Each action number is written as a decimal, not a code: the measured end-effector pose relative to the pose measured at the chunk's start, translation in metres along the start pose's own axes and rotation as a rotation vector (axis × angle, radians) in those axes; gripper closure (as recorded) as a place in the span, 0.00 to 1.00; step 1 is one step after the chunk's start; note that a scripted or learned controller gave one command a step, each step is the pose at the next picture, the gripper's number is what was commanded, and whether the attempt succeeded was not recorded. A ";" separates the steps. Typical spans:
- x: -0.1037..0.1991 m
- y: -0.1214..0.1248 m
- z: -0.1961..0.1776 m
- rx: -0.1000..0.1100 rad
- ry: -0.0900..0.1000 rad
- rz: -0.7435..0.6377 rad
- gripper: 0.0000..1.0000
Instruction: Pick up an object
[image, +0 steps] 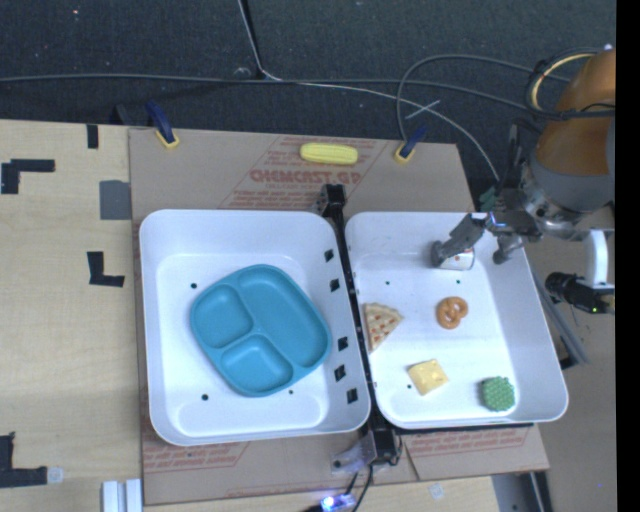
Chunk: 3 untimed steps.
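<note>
- End effector (475, 250) sits over the upper part of the right bin (505, 330), at the right of the frame. Its two fingers are spread wide, and I can make out nothing gripped between them. This looks like a stance ready to come down on something, not one that carries anything.
- Candidates for the pick all lie on that bin's floor, below the end effector in the frame. They are a brown pretzel (451, 313), a tan waffle wedge (380, 322) against the bin's left wall, a yellow cheese cube (428, 376) and a green round piece (497, 393) in the lower right corner.
- The pretzel lies nearest the fingers and well apart from the other pieces, so it seems the easiest target. The wedge by the wall leaves less room for a finger on that side.
- The four pieces are scattered with clear gaps between them, probably so that each can be grasped alone.
- The left bin (165, 250) holds a blue divided plate (260, 328), lying flat and skewed. It is likely too broad for these fingers.
- A yellow oblong toy (328, 153) lies outside both bins, on the cardboard sheet (230, 170) at upper centre.
- Clamps (162, 130) pin that sheet to the tabletop (60, 330), presumably to keep the bins from shifting.
</note>
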<state>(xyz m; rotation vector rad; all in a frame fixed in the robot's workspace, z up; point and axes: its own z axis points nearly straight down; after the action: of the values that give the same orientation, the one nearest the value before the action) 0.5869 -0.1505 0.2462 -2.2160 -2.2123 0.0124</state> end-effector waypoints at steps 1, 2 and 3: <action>0.000 0.002 -0.006 -0.011 -0.002 -0.003 0.00; -0.006 -0.003 0.041 -0.007 -0.002 -0.002 0.00; -0.011 -0.005 0.087 -0.006 -0.002 -0.002 0.00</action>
<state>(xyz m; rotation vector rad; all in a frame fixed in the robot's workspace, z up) 0.5804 -0.1617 0.1597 -2.2178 -2.2192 0.0076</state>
